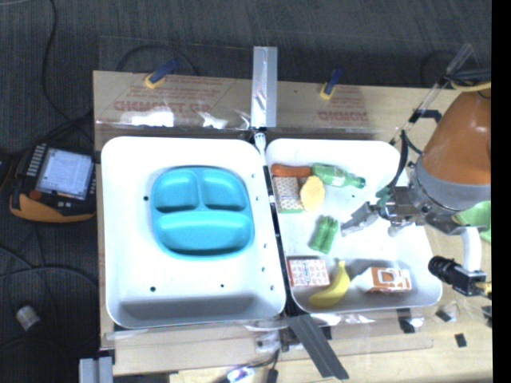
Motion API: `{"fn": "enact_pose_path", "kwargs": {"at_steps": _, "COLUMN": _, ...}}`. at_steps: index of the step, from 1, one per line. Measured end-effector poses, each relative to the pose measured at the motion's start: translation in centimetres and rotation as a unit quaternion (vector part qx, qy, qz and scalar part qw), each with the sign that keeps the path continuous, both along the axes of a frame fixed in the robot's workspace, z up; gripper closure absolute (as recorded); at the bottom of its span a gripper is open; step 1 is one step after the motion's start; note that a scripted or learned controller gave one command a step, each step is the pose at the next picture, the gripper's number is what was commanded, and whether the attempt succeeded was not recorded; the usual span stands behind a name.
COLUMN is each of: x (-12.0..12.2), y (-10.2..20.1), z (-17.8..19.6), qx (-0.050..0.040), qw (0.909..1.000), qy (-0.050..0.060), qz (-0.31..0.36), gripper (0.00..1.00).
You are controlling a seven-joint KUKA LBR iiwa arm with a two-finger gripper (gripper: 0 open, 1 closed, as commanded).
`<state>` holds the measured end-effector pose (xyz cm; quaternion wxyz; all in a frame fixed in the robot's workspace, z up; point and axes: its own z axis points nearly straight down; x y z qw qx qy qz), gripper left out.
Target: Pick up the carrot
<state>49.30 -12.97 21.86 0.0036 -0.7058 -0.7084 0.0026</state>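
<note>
The carrot [289,170] is a short orange-red piece lying flat at the far left corner of the right bin [375,152], beside a green bottle [339,176]. My gripper [375,223] hovers over the right half of that bin, well to the right of the carrot and nearer the front. It is open, with nothing between its fingers. The grey arm with its orange band [463,142] comes in from the right.
The right bin also holds a yellow lemon [312,191], a snack packet [287,195], a green can [324,234], a banana [331,286], a red and white box [307,271] and an orange carton [390,278]. A blue divided plate [201,212] lies in the left bin [128,278].
</note>
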Motion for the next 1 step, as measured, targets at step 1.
{"fn": "enact_pose_path", "kwargs": {"at_steps": 1, "x": 5.57, "y": 3.42, "z": -5.75, "qx": 0.0005, "qw": 0.9979, "qy": 0.000, "qz": 0.064, "gripper": 0.00}}
